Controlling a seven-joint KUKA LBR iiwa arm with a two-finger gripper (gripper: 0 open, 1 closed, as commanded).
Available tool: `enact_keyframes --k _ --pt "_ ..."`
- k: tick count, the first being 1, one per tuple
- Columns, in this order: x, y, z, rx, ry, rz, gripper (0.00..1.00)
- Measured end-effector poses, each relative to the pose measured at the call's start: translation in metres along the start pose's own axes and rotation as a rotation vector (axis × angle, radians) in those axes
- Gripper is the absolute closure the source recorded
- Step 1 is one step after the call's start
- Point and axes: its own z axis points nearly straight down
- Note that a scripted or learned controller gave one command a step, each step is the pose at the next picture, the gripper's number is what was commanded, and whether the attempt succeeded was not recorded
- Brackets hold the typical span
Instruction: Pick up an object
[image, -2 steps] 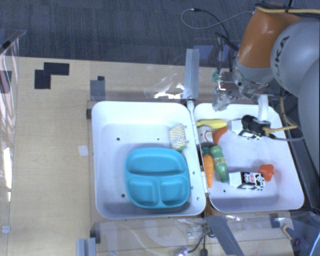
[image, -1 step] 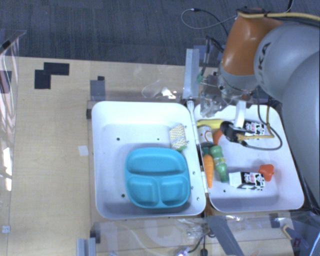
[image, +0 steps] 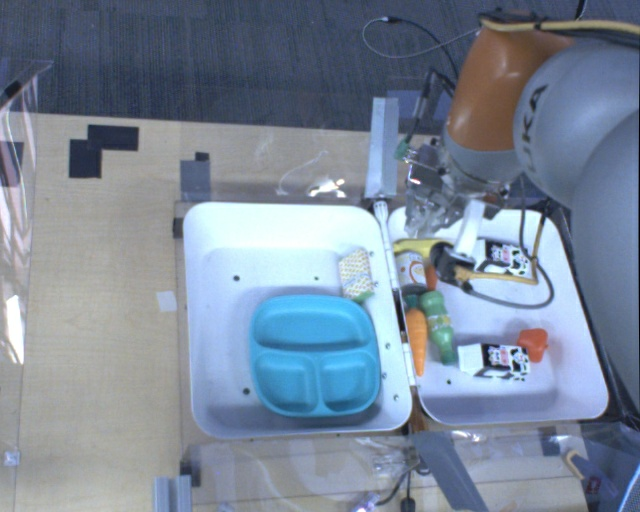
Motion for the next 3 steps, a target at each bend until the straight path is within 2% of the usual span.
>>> enact_keyframes --k 1,2,3 --pt "0.026 -0.002 0.042 0.001 0.0 -0.2 1.0" --pt "-0.04 0.052 0.05 0.001 -0.002 -0.048 1.0" --pt "-0.046 0.069 0.056 -0.002 0.0 0.039 1.0"
